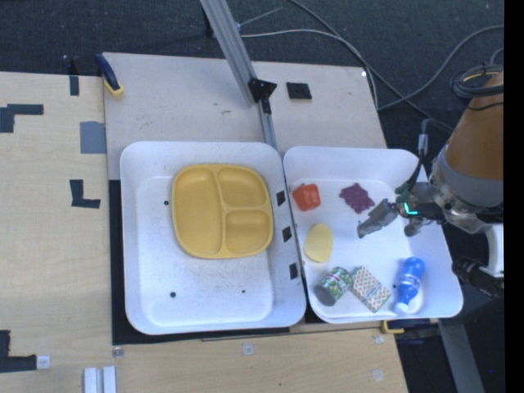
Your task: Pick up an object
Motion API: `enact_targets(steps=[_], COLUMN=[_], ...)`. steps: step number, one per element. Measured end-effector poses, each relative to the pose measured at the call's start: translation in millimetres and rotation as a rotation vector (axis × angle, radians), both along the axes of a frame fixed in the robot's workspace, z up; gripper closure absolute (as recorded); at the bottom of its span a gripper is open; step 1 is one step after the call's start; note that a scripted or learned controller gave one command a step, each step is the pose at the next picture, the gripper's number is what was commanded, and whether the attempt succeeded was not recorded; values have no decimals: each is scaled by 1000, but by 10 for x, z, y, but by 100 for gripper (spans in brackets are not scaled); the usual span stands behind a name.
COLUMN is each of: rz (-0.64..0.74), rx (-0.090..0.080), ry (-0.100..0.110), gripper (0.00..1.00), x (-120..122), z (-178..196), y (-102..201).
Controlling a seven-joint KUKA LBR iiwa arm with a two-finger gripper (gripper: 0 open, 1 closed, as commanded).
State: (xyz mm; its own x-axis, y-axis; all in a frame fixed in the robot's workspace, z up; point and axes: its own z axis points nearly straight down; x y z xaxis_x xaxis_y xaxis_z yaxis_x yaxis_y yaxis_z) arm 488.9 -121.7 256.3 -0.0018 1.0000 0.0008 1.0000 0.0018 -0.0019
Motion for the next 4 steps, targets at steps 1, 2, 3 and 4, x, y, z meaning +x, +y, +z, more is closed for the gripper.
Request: enact_targets(steps=[1, 2, 3, 4], rz=[0, -1, -2, -2], rx=[0, 1, 1, -3], ry=[0, 6, 6, -2], gripper=[0, 0, 0, 0], x=[1, -52, -19, -17], z=[1, -625, -1260, -1721], y=[0, 53, 59, 51])
